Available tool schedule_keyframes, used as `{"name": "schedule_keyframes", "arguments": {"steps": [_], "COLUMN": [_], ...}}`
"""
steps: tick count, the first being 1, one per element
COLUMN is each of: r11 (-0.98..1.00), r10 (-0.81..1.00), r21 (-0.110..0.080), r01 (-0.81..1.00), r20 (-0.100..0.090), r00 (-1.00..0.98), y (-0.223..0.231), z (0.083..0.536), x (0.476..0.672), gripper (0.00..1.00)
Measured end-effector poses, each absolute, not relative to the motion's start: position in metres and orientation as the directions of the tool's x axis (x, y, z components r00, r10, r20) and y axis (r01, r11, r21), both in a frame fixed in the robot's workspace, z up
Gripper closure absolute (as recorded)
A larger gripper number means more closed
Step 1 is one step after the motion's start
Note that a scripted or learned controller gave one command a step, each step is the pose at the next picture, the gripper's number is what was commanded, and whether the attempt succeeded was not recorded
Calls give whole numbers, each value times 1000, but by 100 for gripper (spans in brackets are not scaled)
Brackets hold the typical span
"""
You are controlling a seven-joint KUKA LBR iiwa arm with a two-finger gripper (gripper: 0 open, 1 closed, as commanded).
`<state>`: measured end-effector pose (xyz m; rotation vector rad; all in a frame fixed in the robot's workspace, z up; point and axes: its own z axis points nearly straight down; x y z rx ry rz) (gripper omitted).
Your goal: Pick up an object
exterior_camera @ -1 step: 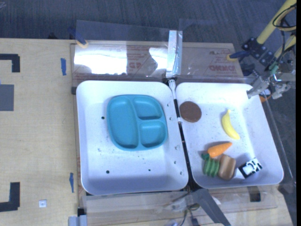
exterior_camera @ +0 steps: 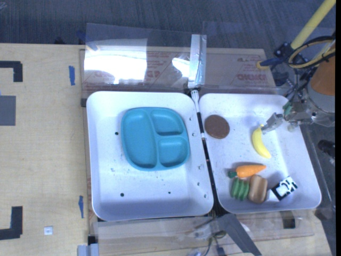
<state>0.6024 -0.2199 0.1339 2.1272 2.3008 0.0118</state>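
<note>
Right, down onto the counter (exterior_camera: 42, 143) we look, two white bins side by side. The left bin (exterior_camera: 106, 191) carries a blue divided plate (exterior_camera: 155, 138), three compartments, lying flat near the bin's middle. The right bin (exterior_camera: 306, 196) has all the small pieces. A brown round disc (exterior_camera: 217, 126), maybe a toy cookie, lies in its upper left corner, close to the wall between the bins. A toy banana (exterior_camera: 260, 143) lies right of the disc, nearly upright in the view, curving toward the lower right. Below it, a toy carrot (exterior_camera: 250, 170) lies crosswise, orange with a green tip at its left end. Just under the carrot sit a green ribbed piece (exterior_camera: 240, 188) and a tan, bread-like piece (exterior_camera: 258, 189), touching one another. Right of those, a small black-and-white block (exterior_camera: 284, 188) rests near the bin's lower right corner.

And the arm comes in from the right, orange band at the frame's edge. The tool (exterior_camera: 276, 121) hovers over the upper right part of the right bin, its tip just above and to the right of the banana's top end. Nothing sits between its fingers that I can make out, and at this angle I cannot tell whether they are spread or together.
</note>
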Motion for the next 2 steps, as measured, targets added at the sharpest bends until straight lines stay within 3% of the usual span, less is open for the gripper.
{"name": "schedule_keyframes", "arguments": {"steps": [1,2], "r11": [266,264], "r10": [964,965], "r21": [3,11], "r01": [964,965], "r20": [-2,-6], "r00": [-266,-264], "y": [-177,-178], "z": [86,99], "x": [585,587], "gripper": [0,100]}}
